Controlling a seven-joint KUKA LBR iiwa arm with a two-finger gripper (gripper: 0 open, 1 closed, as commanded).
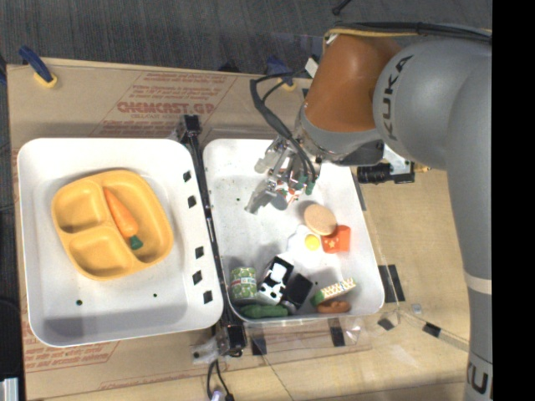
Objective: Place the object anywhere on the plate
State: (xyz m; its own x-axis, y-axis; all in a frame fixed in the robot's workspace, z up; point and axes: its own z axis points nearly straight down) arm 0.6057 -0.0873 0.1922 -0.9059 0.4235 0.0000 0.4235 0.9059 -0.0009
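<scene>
Camera view: carrot already lies on yellow plate, left bin. Pincer over right bin, fingers parted, nothing between. Placing looks done; next move: retreat clear.

One fixed camera looks down at a slant on the desk, framing both white bins fairly closely; the arm enters from the frame's right.

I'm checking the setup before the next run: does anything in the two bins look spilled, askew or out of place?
Nothing stands out. The carrot lies across the yellow plate in the left bin, and the other toys sit jumbled in the right bin, inside its walls.
</scene>
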